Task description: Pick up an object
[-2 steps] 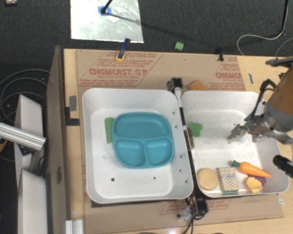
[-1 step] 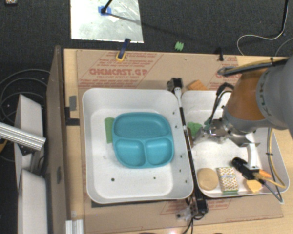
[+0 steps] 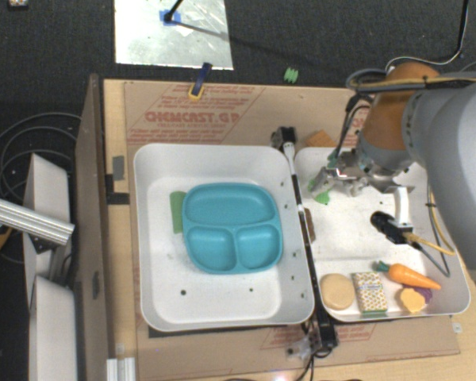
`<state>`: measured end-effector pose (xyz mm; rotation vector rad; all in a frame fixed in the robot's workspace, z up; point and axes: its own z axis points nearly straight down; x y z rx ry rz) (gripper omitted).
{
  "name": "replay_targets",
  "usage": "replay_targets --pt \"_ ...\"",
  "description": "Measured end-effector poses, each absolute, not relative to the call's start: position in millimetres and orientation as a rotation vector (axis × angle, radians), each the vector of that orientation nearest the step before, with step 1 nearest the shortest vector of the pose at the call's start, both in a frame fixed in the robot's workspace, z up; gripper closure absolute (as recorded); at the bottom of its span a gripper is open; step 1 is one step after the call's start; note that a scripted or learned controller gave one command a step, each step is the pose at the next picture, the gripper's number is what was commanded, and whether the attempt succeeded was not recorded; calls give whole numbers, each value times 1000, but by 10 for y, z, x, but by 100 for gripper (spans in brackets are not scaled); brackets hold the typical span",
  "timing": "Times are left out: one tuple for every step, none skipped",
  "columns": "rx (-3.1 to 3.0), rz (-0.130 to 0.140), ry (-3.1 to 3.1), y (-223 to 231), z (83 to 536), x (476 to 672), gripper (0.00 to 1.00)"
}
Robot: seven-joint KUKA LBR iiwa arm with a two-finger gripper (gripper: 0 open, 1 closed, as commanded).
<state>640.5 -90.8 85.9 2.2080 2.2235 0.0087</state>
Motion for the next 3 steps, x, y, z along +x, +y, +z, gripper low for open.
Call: replay_targets --pt "2211 6 2225 -913 858 6706 0" --pt "2219 1 2223 -902 846 6605 0" --pt "2213 3 2226 -904 854 6682 0"
